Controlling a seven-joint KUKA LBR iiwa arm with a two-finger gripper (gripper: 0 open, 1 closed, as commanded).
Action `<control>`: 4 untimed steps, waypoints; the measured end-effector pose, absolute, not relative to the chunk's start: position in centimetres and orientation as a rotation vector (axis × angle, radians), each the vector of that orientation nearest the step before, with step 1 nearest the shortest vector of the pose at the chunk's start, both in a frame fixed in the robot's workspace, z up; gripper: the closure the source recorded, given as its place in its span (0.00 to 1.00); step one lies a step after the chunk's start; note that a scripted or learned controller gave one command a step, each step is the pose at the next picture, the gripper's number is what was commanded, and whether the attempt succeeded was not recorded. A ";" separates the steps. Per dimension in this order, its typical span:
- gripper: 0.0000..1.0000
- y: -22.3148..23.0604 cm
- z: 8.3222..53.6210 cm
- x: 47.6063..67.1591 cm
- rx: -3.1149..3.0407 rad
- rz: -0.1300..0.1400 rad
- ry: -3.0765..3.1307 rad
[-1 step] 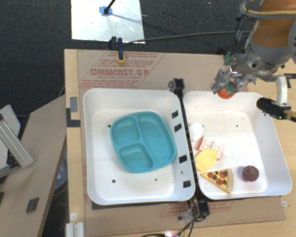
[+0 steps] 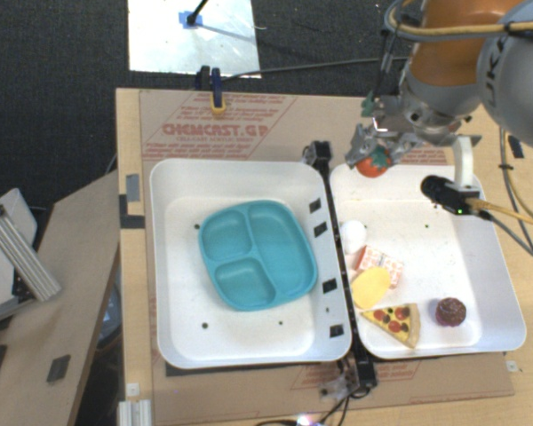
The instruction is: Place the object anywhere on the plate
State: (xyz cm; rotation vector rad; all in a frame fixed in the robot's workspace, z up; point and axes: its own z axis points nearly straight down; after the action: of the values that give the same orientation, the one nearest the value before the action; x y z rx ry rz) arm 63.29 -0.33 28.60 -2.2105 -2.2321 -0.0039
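Note:
A teal plate (image 2: 256, 253) with three compartments lies in the left bin (image 2: 178, 238). My gripper (image 2: 373, 155) hangs over the back left corner of the right bin (image 2: 489, 264), raised above it. A small red-orange round object (image 2: 371, 167), like a toy tomato, sits between its fingers, which are shut on it. The plate is well to the left and nearer the front than the gripper.
In the right bin lie a white egg-like ball (image 2: 352, 234), a pink-and-white piece (image 2: 377, 260), a yellow disc (image 2: 371, 287), a pizza slice (image 2: 394, 320) and a dark brown ball (image 2: 450, 311). A black divider (image 2: 330, 238) separates the bins. A black cable part (image 2: 444, 192) hangs at right.

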 end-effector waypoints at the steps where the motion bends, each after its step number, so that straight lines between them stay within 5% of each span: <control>1: 1.00 4.4 28.2 62.2 -2.210 -0.002 -2.231; 4: 1.00 19.7 22.7 60.4 -2.211 0.001 -2.229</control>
State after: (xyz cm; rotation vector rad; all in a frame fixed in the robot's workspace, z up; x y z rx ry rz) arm 60.43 19.72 22.71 -2.2109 -2.2286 0.0007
